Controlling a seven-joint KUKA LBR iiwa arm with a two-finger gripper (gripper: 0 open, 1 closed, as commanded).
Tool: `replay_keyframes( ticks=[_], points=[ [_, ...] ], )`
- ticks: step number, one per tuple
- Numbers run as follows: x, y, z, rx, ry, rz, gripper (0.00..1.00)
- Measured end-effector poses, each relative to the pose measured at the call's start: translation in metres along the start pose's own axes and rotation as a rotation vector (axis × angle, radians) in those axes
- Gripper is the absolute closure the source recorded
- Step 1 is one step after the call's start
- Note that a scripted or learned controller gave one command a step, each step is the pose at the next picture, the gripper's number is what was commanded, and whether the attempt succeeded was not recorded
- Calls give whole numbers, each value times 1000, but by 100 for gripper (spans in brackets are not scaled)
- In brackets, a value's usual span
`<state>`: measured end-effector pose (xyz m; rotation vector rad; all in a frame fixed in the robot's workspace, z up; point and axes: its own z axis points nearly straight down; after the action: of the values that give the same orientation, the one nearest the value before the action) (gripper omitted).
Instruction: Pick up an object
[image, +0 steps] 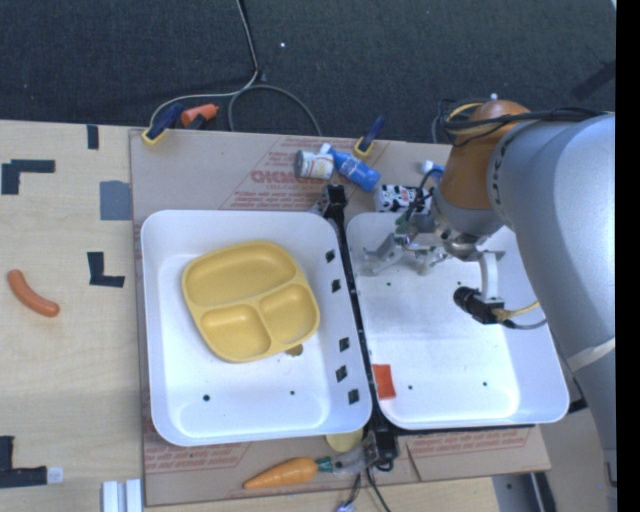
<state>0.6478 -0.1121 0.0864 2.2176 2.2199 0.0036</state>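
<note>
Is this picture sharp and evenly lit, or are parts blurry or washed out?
In the camera view the light is soft and even; the yellow plate is crisp, with faint shadows, the white bins look bright but keep detail, and the gripper is slightly soft.

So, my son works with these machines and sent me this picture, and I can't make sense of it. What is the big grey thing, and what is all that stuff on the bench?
The big grey shape with the orange band is a robot arm, reaching in from the right. At its end is a two-finger metal gripper, low over the right shallow white bin. I can't tell whether it holds anything.

The camera is fixed above the bench, looking down at a slant.

In the left shallow white bin lies a yellow plastic plate with three compartments. A small orange-red block sits in the right bin, near its left wall. Outside the bins are a toy orange carrot at the front, a toy sausage far left, and a blue and white bottle at the back.
</note>
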Motion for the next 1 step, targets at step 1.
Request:
replay_keyframes(
  ticks=[1],
  points=[
    [17,22,1,2,0,-1,0]
  ],
)
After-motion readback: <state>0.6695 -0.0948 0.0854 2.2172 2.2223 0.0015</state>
